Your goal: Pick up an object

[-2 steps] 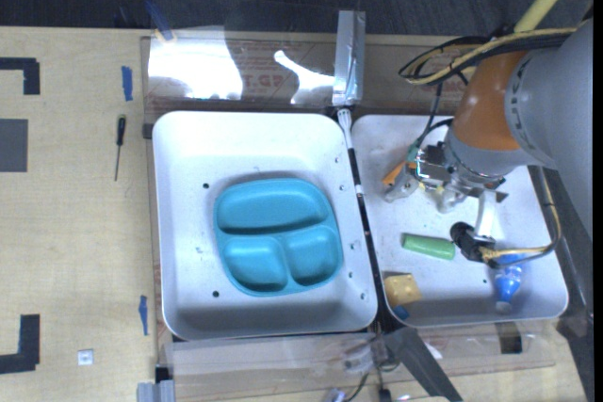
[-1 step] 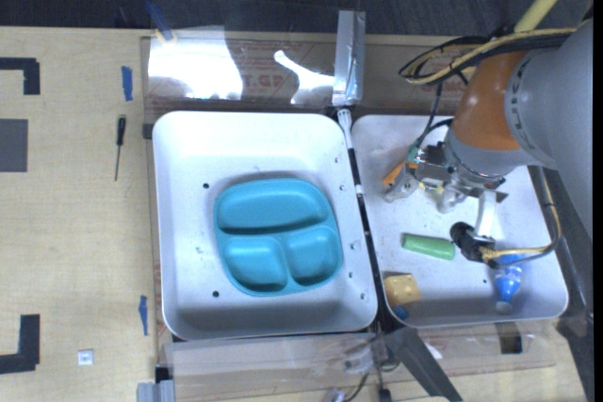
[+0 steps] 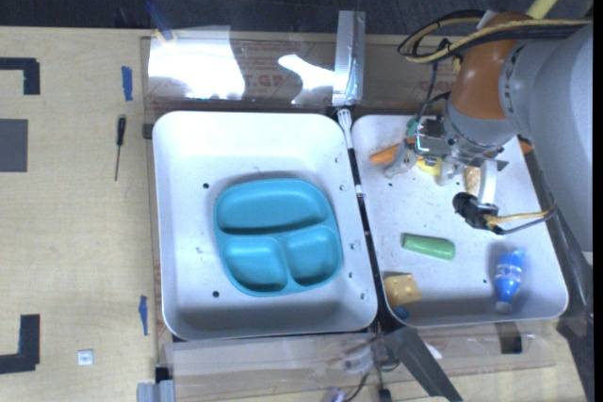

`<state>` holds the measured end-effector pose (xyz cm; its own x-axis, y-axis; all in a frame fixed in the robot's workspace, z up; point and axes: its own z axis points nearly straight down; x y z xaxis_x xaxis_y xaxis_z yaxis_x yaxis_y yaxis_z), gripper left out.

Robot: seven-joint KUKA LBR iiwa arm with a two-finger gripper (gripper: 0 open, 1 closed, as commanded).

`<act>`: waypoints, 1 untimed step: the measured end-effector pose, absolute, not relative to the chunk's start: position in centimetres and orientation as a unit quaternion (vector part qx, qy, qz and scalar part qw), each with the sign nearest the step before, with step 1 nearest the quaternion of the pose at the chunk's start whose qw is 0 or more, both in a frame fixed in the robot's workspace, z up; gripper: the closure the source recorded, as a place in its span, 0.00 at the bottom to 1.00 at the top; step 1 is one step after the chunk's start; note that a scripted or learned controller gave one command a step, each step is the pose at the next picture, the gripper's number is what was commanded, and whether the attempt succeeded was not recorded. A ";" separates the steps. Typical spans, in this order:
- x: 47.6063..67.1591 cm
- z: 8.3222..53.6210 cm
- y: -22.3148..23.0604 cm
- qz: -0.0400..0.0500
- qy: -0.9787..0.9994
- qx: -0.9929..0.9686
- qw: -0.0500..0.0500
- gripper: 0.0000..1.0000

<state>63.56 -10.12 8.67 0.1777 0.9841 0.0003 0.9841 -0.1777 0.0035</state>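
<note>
Nearest the lens, the grey arm [image 3: 551, 99] with its orange band fills the two o'clock region, its gripper [image 3: 435, 152] lowered over the right bin's [image 3: 537, 297] far end; whether it is clenched or released cannot be told. At nine o'clock from that bin, touching it, sits the left bin [image 3: 188, 146], holding a blue three-compartment tray [image 3: 276, 235] at its centre. Within the right bin lie a green oblong block [image 3: 429, 246] at centre, a blue bottle [image 3: 508, 275] toward four o'clock, a tan block [image 3: 399, 286] at seven o'clock, and an orange piece [image 3: 385, 154] at eleven o'clock, just beside the gripper.
</note>
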 end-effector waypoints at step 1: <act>65.5 9.0 -17.6 -0.004 0.490 0.872 -0.021 0.00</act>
